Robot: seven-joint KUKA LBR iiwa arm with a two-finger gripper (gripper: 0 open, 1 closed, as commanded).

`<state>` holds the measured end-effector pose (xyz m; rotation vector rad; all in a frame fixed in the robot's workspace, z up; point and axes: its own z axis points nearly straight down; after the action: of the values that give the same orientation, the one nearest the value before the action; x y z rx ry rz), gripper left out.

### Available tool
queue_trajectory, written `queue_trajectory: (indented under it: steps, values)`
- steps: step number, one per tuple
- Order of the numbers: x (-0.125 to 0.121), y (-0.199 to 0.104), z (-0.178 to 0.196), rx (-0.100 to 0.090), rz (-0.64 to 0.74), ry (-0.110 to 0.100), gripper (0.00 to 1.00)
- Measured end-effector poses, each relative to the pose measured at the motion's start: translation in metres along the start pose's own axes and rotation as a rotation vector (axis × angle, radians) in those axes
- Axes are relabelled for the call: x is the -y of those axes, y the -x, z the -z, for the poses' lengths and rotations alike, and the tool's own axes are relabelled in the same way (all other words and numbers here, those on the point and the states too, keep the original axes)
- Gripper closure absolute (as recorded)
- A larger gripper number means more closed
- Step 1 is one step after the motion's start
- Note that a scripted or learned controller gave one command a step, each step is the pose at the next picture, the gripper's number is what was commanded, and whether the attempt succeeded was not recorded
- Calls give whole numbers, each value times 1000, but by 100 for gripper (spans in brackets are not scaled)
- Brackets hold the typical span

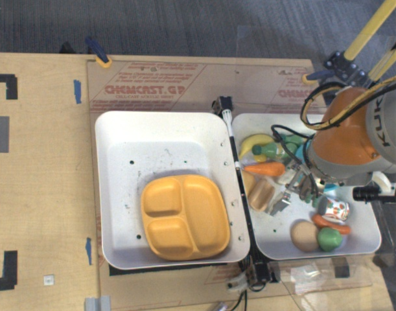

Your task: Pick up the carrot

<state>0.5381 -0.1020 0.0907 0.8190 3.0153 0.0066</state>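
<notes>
So the carrot [265, 170] is lying on its side near the upper left corner of the right bin [372, 241], just below a banana [252, 142] and right next to the gripper [293, 188], which hangs low in the middle of the clutter, so this looks like the reach-in step before any grab. Can't tell how wide the claw is since the wrist and cables cover it. The next move probably calls for sliding left over the carrot.

A light plywood bench top [35, 193] bears a brown printed cardboard sheet [198, 83]. Beyond the bench's far edge lies dark blue-grey carpet floor [185, 11].
</notes>
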Motion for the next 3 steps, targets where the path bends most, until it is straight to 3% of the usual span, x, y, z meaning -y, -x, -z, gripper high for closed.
queue_trajectory:
  steps: [1, 2, 3]
  values:
    - [-22, 54, -2, -5, -232, -5, 0]
    - [-45, 66, -3, -8, -465, -12, 0]
    - [-58, 102, -3, -54, -640, -52, 0]
